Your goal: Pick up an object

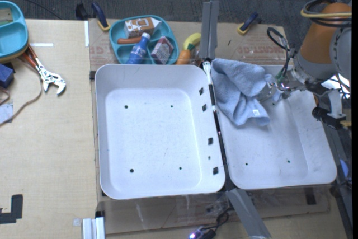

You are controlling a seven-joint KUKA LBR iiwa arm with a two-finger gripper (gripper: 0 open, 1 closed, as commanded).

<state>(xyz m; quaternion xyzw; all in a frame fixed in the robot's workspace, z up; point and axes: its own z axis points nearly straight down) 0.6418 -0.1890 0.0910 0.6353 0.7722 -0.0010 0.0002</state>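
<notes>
Gripper [275,90] tips buried in cloth [239,90], grip unclear. Arm [324,42] cut off at right edge. Blue tray [12,31] cropped at left.

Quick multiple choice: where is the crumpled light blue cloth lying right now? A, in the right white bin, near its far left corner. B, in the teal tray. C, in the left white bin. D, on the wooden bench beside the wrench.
A: the crumpled light blue cloth lies bunched in the far left corner of the right white bin.
</notes>
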